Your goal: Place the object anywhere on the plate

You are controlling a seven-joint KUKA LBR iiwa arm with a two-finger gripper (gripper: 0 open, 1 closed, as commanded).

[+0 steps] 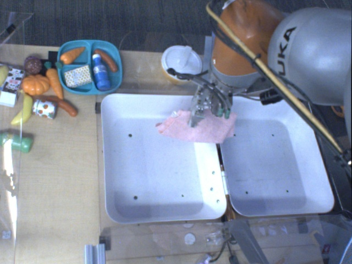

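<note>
A flat pink piece (192,130) with an uneven outline lies at the far right of the left bin (154,169). Its right end reaches over the divide toward the right bin (275,169). My gripper (210,113) hangs directly over the pink piece's upper middle, touching or nearly touching it. I cannot tell whether anything is held between its tips. A teal divided plate (113,53) sits on the bench beyond the left bin's far-left corner. It holds a toy carrot, a blue bottle (100,72) and other toy food.
A white and yellow cup (180,64) stands just beyond the bins, close to the arm's wrist. Toy foods (41,87) lie scattered on the bench at the left, with a green piece (19,143) near the left edge. The orange-banded arm (247,32) covers the far right.
</note>
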